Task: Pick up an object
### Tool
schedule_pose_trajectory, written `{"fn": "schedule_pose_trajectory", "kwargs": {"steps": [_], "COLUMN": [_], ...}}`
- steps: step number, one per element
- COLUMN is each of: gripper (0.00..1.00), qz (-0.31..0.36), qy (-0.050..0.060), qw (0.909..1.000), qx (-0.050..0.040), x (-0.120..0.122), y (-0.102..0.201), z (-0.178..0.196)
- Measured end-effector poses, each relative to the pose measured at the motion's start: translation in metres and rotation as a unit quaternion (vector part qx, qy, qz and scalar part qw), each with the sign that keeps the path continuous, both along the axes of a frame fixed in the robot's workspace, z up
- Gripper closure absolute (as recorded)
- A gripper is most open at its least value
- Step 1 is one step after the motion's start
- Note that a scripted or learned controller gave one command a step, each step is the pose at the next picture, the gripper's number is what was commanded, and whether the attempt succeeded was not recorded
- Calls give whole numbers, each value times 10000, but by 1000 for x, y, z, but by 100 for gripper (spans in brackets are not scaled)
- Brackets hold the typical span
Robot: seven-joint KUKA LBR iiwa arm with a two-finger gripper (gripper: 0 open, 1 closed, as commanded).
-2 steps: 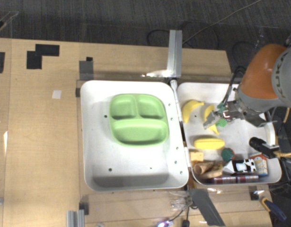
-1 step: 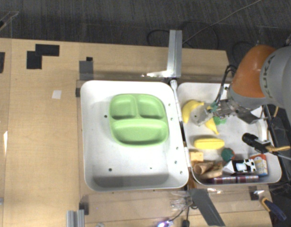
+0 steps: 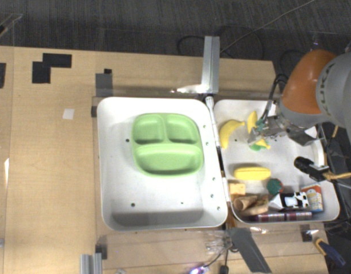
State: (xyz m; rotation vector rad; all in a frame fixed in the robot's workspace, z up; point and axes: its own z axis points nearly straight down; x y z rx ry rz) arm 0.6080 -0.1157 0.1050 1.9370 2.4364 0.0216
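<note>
Overhead, the bench [image 3: 44, 170] shows as pale wood-grain board, with a few black square cut-outs [image 3: 51, 66] at its far left and a small grey patch [image 3: 68, 114] nearer; beyond its far edge lies dark ribbed carpet [image 3: 107, 10], crossed by a thin cable [image 3: 266, 24]; a grey metal post [image 3: 211, 64] stands at the far side between the two bins.

The left bin [image 3: 115, 204] is white and shallow, and holds a green divided tray [image 3: 166, 143] lying flat at its middle, with two small compartments on the far side and one long one on the near side.

The right bin [image 3: 329, 210] holds the loose objects: a yellow banana-like piece [image 3: 229, 132] near its far left wall; a yellow oblong piece [image 3: 252, 173] at the middle; a dark green lump [image 3: 274, 185] just right of it; a tan block [image 3: 237, 188] and a brown roll [image 3: 250, 202] at the near left corner; a black-and-white cow-patterned item [image 3: 295, 199] beside an orange-and-white packet [image 3: 314, 198] along the near wall; a dark, long flat item [image 3: 283, 215] lies against the near rim; any print on these is too small to read.

The arm [image 3: 318, 90] reaches in from the right, its orange band [image 3: 301, 84] over the far right of that bin; the gripper [image 3: 263, 131] is down among a yellow and green object [image 3: 256, 141], touching or just above it; whether it grips anything cannot be told from this angle.
</note>
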Motion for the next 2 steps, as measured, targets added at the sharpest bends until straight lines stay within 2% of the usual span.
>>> {"fn": "schedule_pose_trajectory", "kwargs": {"steps": [1, 2], "gripper": [100, 100], "qz": [93, 127], "qy": [124, 104], "qw": [9999, 9999], "qx": [36, 32], "x": [62, 63], "y": [64, 66], "z": [81, 92]}}
